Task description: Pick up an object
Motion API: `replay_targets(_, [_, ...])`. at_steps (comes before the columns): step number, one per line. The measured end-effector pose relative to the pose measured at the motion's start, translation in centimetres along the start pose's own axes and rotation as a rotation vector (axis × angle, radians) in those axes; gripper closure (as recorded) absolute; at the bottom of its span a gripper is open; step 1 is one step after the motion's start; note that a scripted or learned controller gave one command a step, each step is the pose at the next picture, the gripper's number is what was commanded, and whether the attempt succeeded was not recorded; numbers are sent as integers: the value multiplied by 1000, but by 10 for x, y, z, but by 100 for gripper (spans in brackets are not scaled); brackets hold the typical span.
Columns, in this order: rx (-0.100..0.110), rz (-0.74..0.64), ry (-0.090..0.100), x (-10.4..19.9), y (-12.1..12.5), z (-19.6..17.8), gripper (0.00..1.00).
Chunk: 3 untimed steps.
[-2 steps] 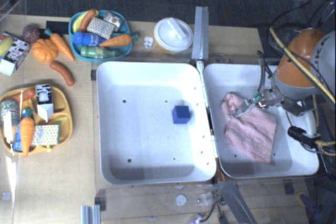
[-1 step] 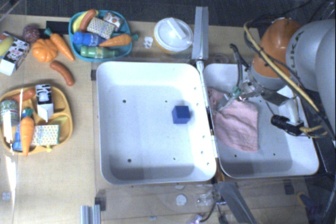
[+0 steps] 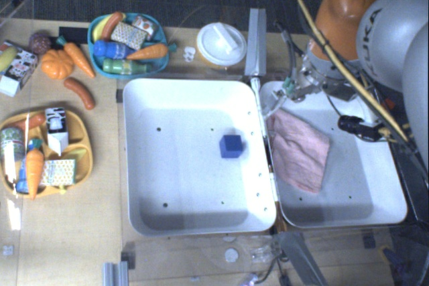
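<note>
The arm (image 3: 375, 23) reaches in over the right bin (image 3: 375, 207), its gripper (image 3: 289, 92) low at that bin's upper left corner, just above the pink cloth (image 3: 299, 151). Whether it is open or shut, I cannot tell from here. The cloth lies crumpled against the bin's left wall. A blue cube (image 3: 231, 145) sits alone in the left bin (image 3: 167, 211).

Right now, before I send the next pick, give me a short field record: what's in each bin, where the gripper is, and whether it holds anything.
left bin: one blue cube, right of centre, apart from the walls
right bin: one pink cloth, crumpled, along the left wall
gripper: over the right bin's upper-left corner, just above the cloth's top edge
held: nothing seen between the fingers
finger state: unclear
task status: no object picked up yet
</note>
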<state>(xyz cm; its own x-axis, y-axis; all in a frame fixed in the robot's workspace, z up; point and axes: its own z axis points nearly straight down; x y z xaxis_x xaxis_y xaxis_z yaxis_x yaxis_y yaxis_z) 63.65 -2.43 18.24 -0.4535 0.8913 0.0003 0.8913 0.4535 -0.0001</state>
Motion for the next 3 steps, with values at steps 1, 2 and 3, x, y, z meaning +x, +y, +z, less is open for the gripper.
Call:
replay_targets(1, [3, 22, 2, -30, -57, 1, 0])
replay_targets(2, [-4, 40, -2, -61, -80, 88, 0])
replay_targets(3, [-14, 36, -10, -62, -31, 92, 0])
